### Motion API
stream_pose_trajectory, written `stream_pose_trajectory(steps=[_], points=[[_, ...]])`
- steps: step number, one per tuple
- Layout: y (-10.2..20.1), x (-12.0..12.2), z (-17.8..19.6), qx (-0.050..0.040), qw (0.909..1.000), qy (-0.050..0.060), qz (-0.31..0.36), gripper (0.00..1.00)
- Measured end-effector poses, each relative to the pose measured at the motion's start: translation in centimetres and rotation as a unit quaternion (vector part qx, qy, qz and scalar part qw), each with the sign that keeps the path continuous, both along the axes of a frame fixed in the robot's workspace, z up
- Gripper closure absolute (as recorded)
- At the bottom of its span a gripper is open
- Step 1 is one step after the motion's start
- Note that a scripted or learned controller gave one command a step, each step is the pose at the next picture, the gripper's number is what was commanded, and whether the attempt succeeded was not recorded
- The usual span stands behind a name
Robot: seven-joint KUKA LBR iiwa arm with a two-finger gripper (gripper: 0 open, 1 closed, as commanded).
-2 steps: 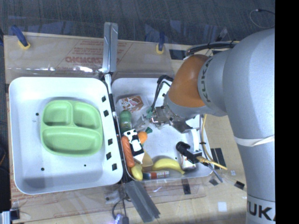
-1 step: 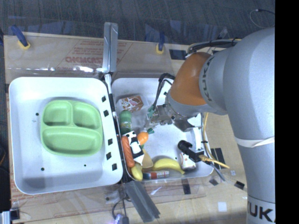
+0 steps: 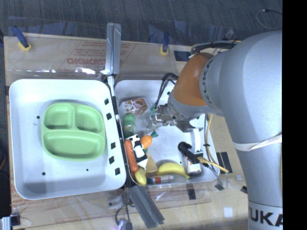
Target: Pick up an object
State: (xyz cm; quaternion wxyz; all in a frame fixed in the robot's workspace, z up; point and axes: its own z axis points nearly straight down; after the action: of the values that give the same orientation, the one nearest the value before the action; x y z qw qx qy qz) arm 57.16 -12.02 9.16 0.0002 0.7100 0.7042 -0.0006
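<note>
The grey arm [image 3: 254, 104] looms nearest, its gripper [image 3: 156, 118] low inside the right bin [image 3: 165, 86]; whether it is apart or together I cannot tell. Beside it lie a green bottle [image 3: 128, 123], a carrot [image 3: 146, 141], a hot dog [image 3: 130, 156] and a banana [image 3: 173, 169]. A green divided plate [image 3: 74, 131] sits in the left bin [image 3: 24, 176].

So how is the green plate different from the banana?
The green plate lies alone in the left bin; the banana sits among other things in the right bin. The green plate is much bigger, flat, with three compartments; the banana is small, yellow and curved.
</note>
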Motion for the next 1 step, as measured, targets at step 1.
stream_pose_trajectory(steps=[1], points=[[0.01, 0.01, 0.01, 0.0000, 1.0000, 0.000, 0.000, 0.00]])
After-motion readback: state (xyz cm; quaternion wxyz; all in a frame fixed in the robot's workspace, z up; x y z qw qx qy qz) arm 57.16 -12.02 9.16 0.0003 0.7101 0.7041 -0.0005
